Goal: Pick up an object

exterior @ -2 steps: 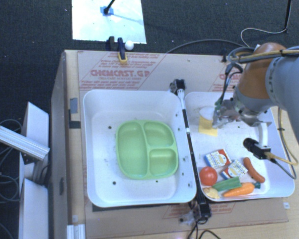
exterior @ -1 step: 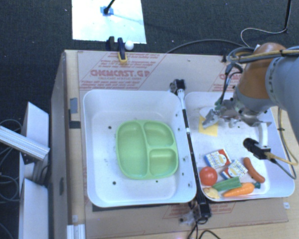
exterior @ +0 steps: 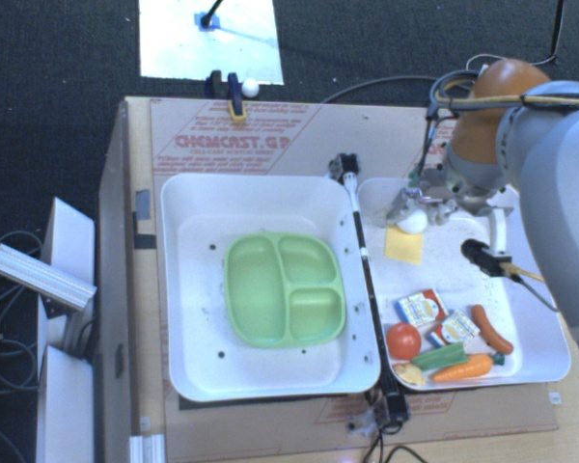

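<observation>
Where the arm reaches into the right bin (exterior: 550, 355), upper right of frame:
Pincer (exterior: 420, 208): fingers spread apart
Touching: white egg (exterior: 413, 223) beneath, apparently

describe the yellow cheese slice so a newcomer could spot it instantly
Start at the right bin, the one the arm reaches into. At its far end, just below the gripper and the white egg, lies the cheese slice. It is the only flat, plain yellow square; the other food clusters at the near end.
</observation>
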Robot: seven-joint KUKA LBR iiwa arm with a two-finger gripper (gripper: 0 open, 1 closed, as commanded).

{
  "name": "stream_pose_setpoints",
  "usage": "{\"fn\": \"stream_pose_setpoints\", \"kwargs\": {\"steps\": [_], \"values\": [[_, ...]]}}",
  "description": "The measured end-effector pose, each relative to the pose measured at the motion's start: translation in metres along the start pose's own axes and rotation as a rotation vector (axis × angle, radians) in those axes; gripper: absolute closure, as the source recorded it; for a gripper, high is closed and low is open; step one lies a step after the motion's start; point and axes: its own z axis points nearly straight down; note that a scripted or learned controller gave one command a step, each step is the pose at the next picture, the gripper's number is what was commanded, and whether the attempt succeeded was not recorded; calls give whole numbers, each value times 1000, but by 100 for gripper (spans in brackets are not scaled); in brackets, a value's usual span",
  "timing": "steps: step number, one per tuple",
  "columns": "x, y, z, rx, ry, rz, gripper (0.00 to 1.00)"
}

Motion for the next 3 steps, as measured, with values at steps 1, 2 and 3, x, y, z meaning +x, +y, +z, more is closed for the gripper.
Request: {"fn": "stream_pose_setpoints", "kwargs": {"steps": [1, 2, 3], "values": [[20, -42, 0, 1, 1, 3, 0], [17, 0, -1, -1, 0, 0, 0], [18, -42, 0, 1, 0, 3, 0]]}}
